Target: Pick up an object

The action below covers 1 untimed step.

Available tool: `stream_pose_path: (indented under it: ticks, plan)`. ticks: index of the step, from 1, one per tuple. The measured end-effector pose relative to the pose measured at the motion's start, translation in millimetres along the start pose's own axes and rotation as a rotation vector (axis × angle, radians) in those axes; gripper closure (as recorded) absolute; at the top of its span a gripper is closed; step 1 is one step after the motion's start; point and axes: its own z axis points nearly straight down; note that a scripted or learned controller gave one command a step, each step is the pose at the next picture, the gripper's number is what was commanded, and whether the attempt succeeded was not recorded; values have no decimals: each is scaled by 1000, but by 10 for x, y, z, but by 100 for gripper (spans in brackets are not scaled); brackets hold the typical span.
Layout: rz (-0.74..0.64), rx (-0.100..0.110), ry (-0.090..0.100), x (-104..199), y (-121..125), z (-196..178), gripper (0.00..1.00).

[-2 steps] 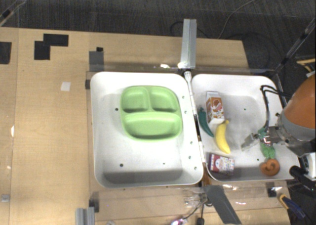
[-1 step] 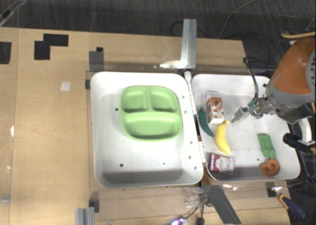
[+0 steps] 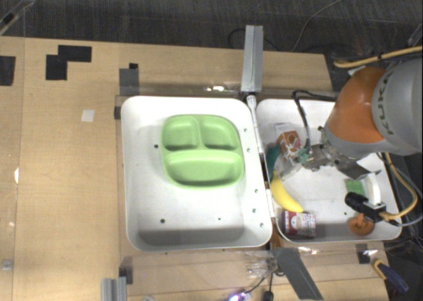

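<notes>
While low in the right bin [image 3: 396, 233] near a small packet [image 3: 289, 142], end effector [image 3: 305, 158] grip: cannot tell. Nothing lifted yet; banana [image 3: 285, 196] untouched.

Divided plate [image 3: 201, 149] in left bin [image 3: 142, 220]; banana [image 3: 285, 196], can [image 3: 299, 223] in right bin [image 3: 324, 190]
</notes>
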Motion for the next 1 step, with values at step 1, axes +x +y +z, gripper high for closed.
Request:
stream_pose_path:
  ticks: [1]
  plan:
    - [-172,-4,-3,-348,717,-42,0]
